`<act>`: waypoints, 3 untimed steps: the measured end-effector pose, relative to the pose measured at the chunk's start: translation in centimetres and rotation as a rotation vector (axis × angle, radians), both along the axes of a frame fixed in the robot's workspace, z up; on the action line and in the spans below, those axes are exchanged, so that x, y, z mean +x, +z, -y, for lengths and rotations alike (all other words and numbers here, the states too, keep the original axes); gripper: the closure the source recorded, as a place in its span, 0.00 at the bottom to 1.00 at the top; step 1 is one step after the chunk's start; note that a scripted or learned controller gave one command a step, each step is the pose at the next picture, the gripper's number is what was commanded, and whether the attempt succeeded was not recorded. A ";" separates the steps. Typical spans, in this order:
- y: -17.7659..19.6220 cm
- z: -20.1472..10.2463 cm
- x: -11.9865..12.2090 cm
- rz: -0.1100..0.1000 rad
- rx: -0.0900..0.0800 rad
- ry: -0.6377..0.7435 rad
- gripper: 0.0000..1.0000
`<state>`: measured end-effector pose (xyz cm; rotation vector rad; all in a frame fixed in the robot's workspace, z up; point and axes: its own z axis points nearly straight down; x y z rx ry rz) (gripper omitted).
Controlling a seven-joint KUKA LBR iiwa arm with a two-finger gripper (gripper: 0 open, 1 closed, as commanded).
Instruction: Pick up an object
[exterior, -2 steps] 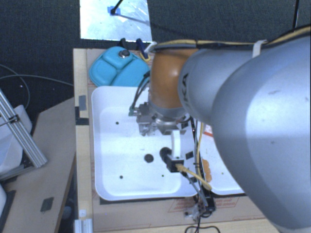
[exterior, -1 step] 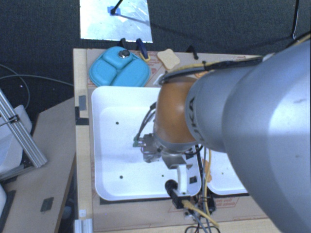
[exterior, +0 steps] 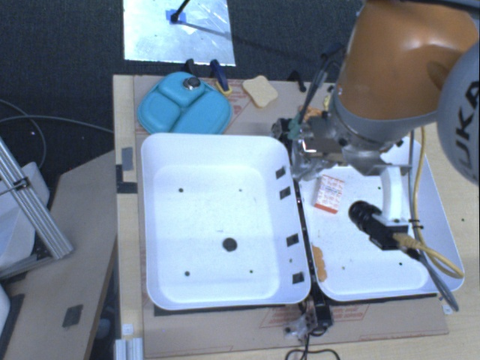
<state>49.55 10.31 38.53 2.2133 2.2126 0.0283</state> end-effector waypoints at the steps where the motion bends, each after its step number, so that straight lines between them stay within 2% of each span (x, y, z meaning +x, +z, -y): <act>1: -4.7 -5.5 0.8 -0.023 -0.003 0.008 1.00; 2: 2.1 -1.2 -0.1 -0.012 -0.002 -0.001 1.00; 3: -1.6 -4.9 2.0 -0.022 -0.004 0.006 1.00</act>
